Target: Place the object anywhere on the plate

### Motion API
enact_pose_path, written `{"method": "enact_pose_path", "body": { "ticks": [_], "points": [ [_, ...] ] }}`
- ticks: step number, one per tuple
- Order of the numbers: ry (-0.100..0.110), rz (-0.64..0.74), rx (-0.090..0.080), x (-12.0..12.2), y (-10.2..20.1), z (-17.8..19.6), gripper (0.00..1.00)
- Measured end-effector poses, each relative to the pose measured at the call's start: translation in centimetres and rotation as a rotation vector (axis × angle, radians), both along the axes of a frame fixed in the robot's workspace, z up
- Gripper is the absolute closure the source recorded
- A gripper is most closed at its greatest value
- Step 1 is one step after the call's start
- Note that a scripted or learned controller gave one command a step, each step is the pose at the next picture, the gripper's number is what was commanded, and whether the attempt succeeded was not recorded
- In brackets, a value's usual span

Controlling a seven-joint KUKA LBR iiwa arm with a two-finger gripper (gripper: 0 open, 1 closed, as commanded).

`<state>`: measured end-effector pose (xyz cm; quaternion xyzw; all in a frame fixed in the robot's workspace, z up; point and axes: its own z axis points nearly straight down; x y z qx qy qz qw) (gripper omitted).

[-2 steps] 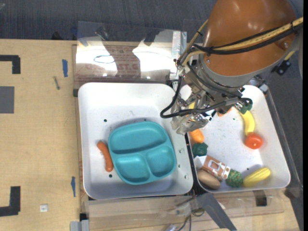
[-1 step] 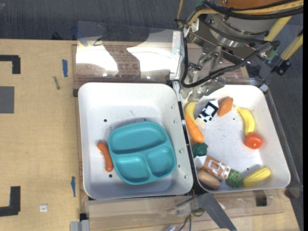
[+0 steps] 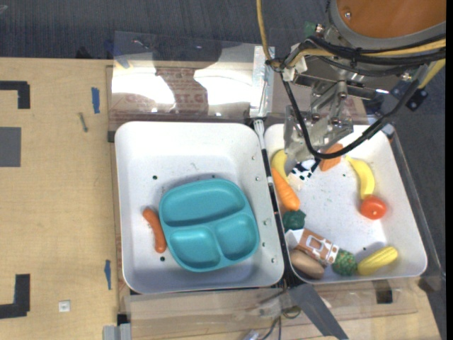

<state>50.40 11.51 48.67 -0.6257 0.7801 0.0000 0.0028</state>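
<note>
The small orange piece (image 3: pixel 330 163) sits right under the gripper (image 3: pixel 322 153) in the right bin (image 3: pixel 407 211). It looks like a bit of toy food, maybe a little carrot. It lies slanted, with one end pointing up to the right. It touches the tip of the gripper, but the metal parts hide the grip, so I cannot tell if the claw is wide or closed, or if it really has hold of the piece.

The plate (image 3: pixel 207 224) is blue with three parts. It lies in the left bin (image 3: pixel 134 154), well off to the left and a bit lower in the view. I think the next move has to go left, over the wall between the two bins.

Nothing is on the plate. A little orange sausage (image 3: pixel 154 230) lies just beside it on the left.

The right bin holds lots of toys: a long carrot (image 3: pixel 285 189) by the middle wall, a yellow banana (image 3: pixel 364 176), a red tomato (image 3: pixel 373 207), a lemon-yellow piece (image 3: pixel 377 259), a green piece (image 3: pixel 345 262), a small box (image 3: pixel 318 246) and a brown potato shape (image 3: pixel 306 263).
</note>
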Motion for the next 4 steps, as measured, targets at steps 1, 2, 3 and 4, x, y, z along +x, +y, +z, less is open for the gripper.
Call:
{"method": "enact_pose_path", "body": {
  "ticks": [1,2,3,4],
  "points": [
    [0.000,0.333,-0.002,-2.4,-2.0,0.0,1.00],
    [-0.003,0.657,-0.002,-2.4,-1.4,0.0,1.00],
    [-0.005,1.166,-0.004,-2.4,-1.2,-0.1,1.00],
    [-0.006,1.555,-0.004,-1.1,0.9,-0.2,1.00]
  ]
}}
